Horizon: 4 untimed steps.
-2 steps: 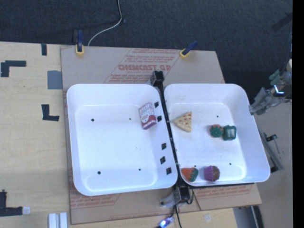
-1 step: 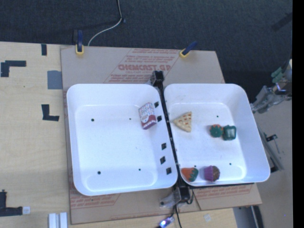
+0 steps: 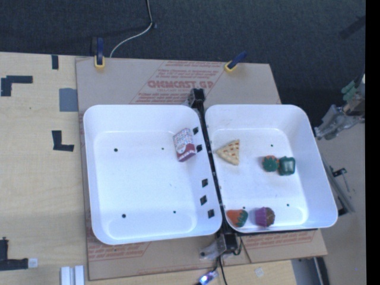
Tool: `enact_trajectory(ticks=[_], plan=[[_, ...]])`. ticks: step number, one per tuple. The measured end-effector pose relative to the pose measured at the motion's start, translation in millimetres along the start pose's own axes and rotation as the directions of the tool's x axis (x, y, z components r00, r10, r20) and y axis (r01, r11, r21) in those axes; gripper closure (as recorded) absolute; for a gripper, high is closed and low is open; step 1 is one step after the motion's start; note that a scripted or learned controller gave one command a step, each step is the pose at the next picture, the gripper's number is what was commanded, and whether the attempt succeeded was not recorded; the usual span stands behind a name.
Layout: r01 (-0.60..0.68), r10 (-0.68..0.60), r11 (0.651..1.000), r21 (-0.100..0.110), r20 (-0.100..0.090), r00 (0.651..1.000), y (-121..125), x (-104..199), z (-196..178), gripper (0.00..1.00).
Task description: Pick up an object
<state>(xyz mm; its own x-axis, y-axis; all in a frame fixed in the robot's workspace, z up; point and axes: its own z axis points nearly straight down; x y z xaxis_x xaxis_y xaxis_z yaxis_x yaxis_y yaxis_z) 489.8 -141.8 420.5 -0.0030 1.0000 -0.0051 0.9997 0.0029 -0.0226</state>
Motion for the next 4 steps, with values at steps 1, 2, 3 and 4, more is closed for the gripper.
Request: enact_trajectory(ticks=[1,2,3,4], plan=[[0.0,0.0,1.0,0.004,0.001,1.0,1,0,-8,1.0],[0.0,0.0,1.0,0.009,0.002,1.0,2,-1,-16,1.0],[0.0,0.0,1.0,0.014,0.003,1.0,3,-1,-24,1.0],[0.0,0.0,1.0,0.019,0.004,1.0,5,-1,-32,1.0]])
